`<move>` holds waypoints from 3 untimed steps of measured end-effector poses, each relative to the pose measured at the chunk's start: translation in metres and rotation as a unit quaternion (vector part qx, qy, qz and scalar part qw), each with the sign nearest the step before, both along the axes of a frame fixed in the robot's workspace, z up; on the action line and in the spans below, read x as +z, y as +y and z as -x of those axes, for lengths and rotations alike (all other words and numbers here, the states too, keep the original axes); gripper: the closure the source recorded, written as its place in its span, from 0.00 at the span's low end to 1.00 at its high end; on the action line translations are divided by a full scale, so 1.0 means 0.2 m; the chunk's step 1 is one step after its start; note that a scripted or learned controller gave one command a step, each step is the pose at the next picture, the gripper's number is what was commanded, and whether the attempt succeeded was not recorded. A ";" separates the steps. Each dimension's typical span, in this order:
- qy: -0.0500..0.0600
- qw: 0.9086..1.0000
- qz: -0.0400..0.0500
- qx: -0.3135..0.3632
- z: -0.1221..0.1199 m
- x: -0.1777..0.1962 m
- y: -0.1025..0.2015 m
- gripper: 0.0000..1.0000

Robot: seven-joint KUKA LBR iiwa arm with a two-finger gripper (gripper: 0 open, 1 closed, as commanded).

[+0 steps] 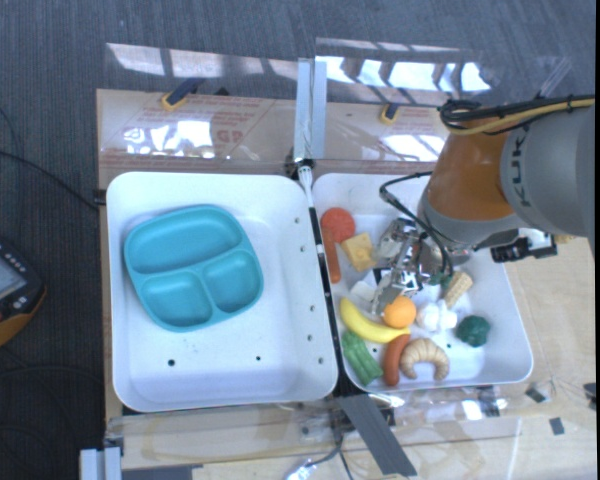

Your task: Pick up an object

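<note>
**A:** Where are you at this moment?

**Me:** My arm (520, 168) reaches in from the right, grey with the orange band above the wrist, and hangs over the right bin (510, 353). My fingers (398, 280) are down among the toy food near the middle of that bin.

**A:** Are they open or closed? Holding anything?

**Me:** I cannot tell. The metal parts there are small and tangled with cables, so the gap is not readable, and I see nothing clearly between them.

**A:** What lies around them?

**Me:** Just below sits an orange ball (400, 313), touching or nearly touching the tips. A banana (365, 323) curves beneath it to the left. A tan cube (358, 251) is to the upper left, with a red-orange piece (336, 225) above it and a carrot (332, 263) along the bin's left wall. A green vegetable (358, 356), a red sausage (394, 358) and a croissant (425, 358) crowd the near edge. Two white eggs (435, 317), a corn piece (458, 288) and a dark green broccoli (471, 329) lie to the right.

**A:** And the other bin?

**Me:** The left bin (170, 368) holds a blue divided plate (192, 265), lying flat. Both bins rest side by side on the surface (540, 438).
</note>
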State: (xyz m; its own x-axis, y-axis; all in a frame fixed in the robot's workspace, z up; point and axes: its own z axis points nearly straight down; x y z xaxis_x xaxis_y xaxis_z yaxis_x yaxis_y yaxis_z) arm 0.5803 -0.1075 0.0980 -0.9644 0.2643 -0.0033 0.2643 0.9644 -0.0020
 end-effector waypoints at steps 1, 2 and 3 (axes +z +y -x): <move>-0.008 0.998 -0.001 -0.067 0.10 -0.04 0.00 0.00; -0.006 0.998 0.001 -0.067 0.10 0.00 0.00 1.00; 0.002 0.996 0.000 -0.094 -0.09 0.51 0.13 1.00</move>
State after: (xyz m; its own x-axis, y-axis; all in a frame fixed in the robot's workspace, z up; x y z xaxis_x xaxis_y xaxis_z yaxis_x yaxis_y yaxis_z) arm 0.5980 -0.0806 0.2003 -0.8981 0.4398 0.0008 0.4398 0.8981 -0.0027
